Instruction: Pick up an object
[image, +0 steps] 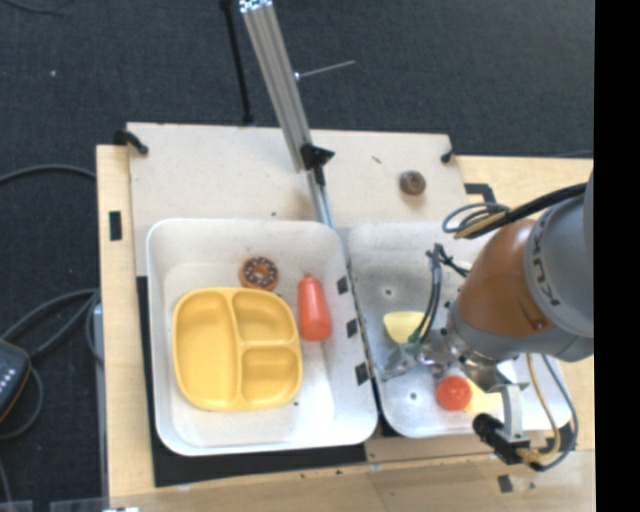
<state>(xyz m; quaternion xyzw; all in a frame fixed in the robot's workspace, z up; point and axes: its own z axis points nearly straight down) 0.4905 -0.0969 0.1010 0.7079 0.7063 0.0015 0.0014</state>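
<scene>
Grey claw (418, 355) low in right bin (400, 420), beside yellow object (403, 325), spread perhaps hidden, cannot tell.

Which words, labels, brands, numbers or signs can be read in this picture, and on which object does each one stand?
None can be read.
Arm: pale marks on the grey casing beside the orange band, too blurred to read.
Yellow tray, doughnut, orange-red piece, red ball, pale yellow piece: no writing visible.
White bins: no label visible.
</scene>
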